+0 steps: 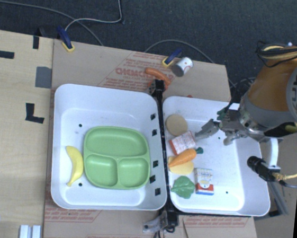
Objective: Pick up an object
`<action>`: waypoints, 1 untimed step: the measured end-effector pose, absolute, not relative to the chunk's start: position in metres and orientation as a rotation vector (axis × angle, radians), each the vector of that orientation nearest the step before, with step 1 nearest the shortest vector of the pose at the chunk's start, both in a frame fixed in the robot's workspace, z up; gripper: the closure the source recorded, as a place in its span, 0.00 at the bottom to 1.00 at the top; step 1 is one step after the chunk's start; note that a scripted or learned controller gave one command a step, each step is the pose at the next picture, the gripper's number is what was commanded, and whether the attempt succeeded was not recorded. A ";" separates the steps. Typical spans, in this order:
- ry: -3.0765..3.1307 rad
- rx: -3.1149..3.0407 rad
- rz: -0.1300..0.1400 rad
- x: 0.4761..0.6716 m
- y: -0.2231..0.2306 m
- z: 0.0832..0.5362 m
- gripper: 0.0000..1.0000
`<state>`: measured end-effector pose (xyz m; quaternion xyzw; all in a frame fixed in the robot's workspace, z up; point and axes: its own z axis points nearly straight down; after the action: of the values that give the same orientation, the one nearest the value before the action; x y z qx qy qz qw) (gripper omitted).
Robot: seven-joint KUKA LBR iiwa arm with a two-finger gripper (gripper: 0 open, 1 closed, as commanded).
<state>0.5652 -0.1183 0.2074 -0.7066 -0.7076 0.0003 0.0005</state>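
Nearest the camera in the right bin (pixel 245 204), a crinkled green leaf (pixel 183 187) is lying by the front-left corner, a small boxy carton (pixel 204 181) just beside it. Behind them a smooth orange carrot (pixel 182 157) is resting on a pale yellow piece, a glossy red-and-white packet (pixel 182 142) and a flat round tan biscuit (pixel 176 124) sitting along the left wall. In the left bin (pixel 61 132), a curved banana (pixel 74 164) is flanking a moulded green tray (pixel 116 157). The gripper (pixel 217 132) is hovering over the right bin's back, metal fingers spread apart, holding nothing.
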 end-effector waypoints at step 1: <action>-2.220 -2.219 0.003 0.570 -0.098 0.129 0.00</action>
<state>0.5701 -0.0978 0.1295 -0.7068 -0.7074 0.0010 0.0014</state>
